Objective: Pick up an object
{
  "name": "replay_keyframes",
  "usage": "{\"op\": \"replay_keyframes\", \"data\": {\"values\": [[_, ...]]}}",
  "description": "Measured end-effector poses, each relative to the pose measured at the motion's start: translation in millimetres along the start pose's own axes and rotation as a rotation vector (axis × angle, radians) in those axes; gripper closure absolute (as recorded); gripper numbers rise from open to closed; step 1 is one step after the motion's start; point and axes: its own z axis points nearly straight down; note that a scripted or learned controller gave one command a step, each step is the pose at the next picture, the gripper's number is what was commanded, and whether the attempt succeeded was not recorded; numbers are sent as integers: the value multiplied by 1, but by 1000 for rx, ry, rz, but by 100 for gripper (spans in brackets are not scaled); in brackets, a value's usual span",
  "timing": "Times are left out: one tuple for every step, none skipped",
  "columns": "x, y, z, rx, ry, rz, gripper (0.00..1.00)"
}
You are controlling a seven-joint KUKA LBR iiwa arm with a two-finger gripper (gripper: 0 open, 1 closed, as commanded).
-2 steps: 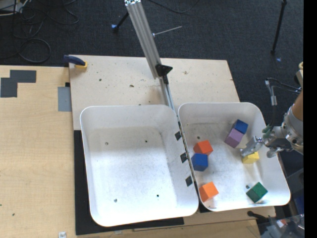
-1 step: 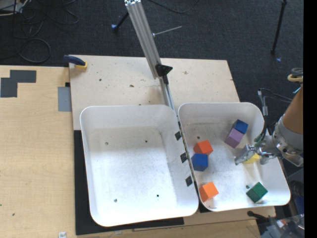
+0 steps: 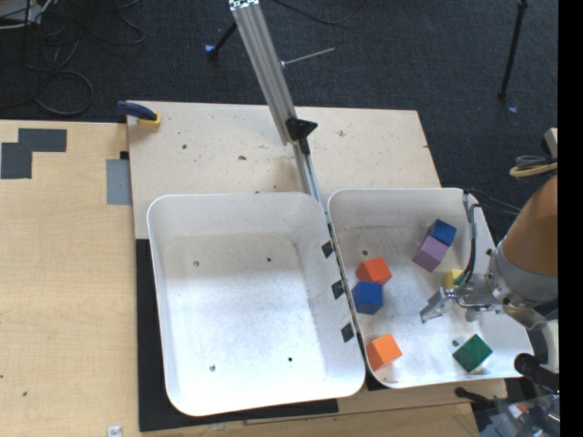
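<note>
My gripper (image 3: 440, 306) hangs over the right bin (image 3: 401, 206), toward its right wall. Just to my left in that bin sit two cubes touching each other, one (image 3: 373, 270) behind the other (image 3: 367, 296). Nearer the camera and left of me lies another cube (image 3: 384, 350) by the bin's front left corner. A fourth cube (image 3: 473, 353) rests in front of me, toward the right. Behind me two blocks lean together, the farther one (image 3: 443, 233) against the nearer (image 3: 430, 253). The left bin (image 3: 182, 209) lies well to my left, touching the right bin. A slanted rail (image 3: 269, 71) stands behind both bins.
</note>
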Motion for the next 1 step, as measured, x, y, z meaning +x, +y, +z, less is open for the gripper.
{"op": "replay_keyframes", "data": {"values": [[-2,1,-13,-5,-2,4,100]]}}
